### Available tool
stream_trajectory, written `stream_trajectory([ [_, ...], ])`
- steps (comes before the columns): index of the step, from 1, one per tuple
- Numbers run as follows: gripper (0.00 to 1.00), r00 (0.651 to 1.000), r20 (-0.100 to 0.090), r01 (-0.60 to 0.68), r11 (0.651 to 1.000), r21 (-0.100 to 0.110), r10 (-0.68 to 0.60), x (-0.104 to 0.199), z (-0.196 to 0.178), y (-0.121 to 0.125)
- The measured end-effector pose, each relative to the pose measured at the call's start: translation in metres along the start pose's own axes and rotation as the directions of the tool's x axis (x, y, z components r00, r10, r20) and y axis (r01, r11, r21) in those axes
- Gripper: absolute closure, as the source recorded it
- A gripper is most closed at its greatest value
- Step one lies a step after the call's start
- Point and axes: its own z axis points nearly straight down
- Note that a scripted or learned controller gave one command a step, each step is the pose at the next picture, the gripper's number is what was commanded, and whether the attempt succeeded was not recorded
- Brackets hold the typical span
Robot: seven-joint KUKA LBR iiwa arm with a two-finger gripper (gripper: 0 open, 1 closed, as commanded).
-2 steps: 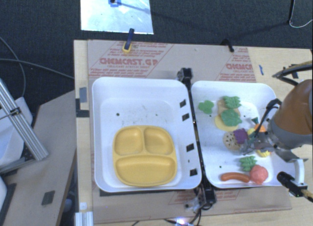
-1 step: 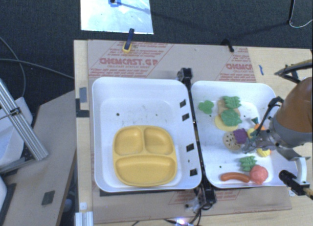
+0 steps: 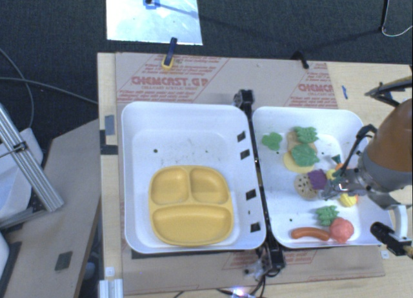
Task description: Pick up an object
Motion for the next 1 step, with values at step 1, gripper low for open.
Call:
stream_trajectory([
  [1, 1.00, 1.000, 0.000, 0.001, 1.000, -0.003, -0.001, 0.0000, -0.0104, 0.0010],
])
